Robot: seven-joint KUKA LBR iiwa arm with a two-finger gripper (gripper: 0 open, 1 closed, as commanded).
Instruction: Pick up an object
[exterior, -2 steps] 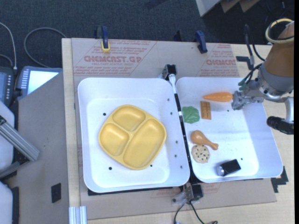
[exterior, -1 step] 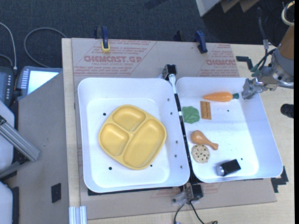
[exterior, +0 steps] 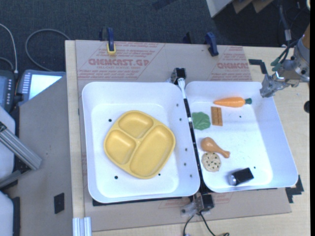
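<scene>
Carrot in right bin, claw just beyond it

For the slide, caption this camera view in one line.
Gripper poised at right bin's far corner, above toy carrot, cookie and drumstick; yellow divided plate sits in left bin.

One fixed camera looks down at a slant on both white bins from above.

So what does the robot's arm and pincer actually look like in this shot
At the view's right edge, the pincer is a small grey metal piece below a bulkier grey wrist block. Thin cables, one greenish, run along the wrist. An orange patch of the arm shows above it. No markings are readable.
</scene>
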